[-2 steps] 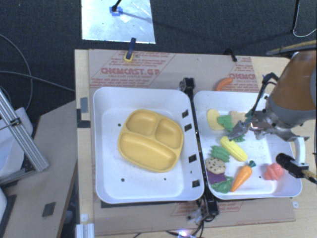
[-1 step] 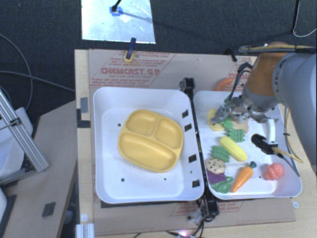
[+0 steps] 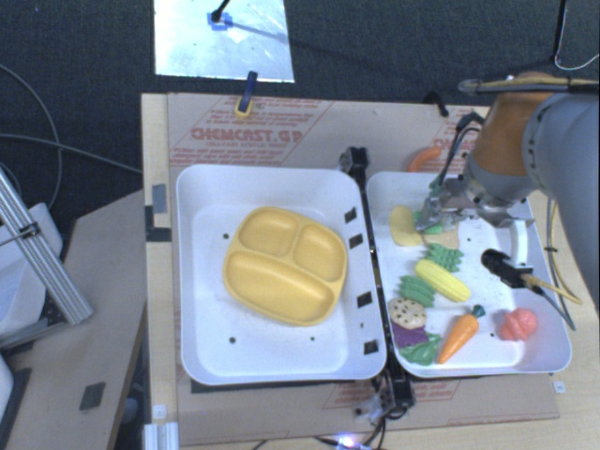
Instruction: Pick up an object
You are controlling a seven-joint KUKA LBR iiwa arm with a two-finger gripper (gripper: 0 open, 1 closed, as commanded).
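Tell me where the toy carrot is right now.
The toy carrot lies in the right bin, near its front edge, between the cookie on its left and the pink toy on its right.

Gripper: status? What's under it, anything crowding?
Gripper low in right bin, over pale yellow piece; nothing seen held. Corn and carrot lie nearby. Yellow tray in left bin.

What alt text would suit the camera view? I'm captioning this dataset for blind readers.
A grey robot arm's end effector hangs over the right bin, above a pale yellow piece, with toy corn, a carrot and a cookie nearby. The left bin holds a yellow divided plate.
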